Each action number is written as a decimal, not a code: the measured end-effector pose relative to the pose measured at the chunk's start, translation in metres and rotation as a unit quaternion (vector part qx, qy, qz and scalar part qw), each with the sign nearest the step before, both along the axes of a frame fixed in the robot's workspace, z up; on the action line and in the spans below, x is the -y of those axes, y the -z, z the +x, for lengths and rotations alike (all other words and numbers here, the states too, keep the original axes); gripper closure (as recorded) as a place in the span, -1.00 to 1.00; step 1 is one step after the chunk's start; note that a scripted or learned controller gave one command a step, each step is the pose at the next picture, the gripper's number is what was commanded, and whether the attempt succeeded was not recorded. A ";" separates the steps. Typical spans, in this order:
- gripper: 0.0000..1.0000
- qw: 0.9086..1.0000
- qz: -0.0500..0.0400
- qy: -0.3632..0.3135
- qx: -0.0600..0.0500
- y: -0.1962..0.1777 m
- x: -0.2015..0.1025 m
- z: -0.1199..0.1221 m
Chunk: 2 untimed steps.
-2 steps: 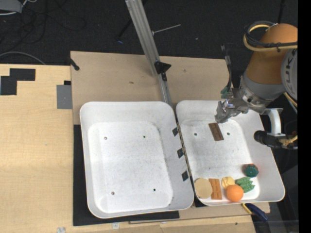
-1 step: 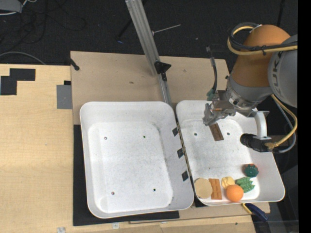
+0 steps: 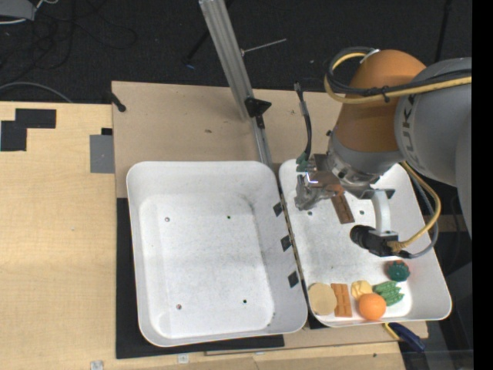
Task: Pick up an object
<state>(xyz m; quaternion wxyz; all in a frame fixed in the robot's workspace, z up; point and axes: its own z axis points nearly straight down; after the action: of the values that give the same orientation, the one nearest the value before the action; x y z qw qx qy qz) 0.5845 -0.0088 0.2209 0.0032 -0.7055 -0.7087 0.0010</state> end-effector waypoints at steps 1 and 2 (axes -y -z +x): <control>1.00 1.000 0.000 0.000 0.000 -0.011 -0.048 -0.025; 1.00 1.000 -0.001 0.000 -0.001 0.000 -0.096 -0.046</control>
<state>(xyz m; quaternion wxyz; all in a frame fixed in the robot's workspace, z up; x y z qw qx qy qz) 0.5384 0.0874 0.2207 0.0032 -0.7056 -0.7086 0.0021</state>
